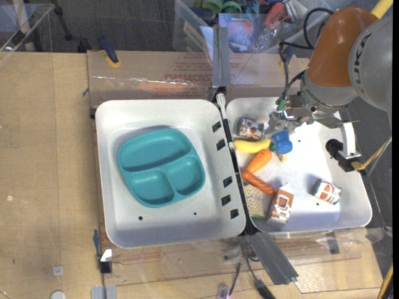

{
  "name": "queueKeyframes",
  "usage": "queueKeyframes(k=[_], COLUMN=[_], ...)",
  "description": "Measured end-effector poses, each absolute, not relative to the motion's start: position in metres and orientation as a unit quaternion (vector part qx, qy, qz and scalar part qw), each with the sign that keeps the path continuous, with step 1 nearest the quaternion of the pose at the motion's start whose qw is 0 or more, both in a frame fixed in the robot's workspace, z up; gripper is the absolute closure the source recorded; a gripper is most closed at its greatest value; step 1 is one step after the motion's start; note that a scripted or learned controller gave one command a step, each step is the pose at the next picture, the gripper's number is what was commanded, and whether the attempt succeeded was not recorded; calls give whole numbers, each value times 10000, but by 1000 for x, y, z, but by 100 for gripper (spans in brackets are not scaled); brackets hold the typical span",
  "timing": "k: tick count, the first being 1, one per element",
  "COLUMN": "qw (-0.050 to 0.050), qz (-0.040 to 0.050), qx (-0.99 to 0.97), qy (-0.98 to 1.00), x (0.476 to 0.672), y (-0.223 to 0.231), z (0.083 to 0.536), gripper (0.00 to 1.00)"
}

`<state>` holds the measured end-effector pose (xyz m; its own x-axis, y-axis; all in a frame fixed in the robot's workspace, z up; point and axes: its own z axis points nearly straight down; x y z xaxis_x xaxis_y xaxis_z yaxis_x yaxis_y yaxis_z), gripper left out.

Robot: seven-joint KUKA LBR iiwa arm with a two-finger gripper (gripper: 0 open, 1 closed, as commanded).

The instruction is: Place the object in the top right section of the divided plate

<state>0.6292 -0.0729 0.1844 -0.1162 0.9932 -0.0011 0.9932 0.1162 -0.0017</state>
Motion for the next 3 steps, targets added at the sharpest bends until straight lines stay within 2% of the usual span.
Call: queueKeyframes(k=[1, 2, 3], qw=[-8, -11, 14], qz=[-4, -7, 9], qx=[-6619, -6295, -5826], qy=[-7496, -7770, -8128], x=[656, 667, 633], y=[-11, 56, 82], z=[184, 187, 184], gripper=[100, 100, 100])
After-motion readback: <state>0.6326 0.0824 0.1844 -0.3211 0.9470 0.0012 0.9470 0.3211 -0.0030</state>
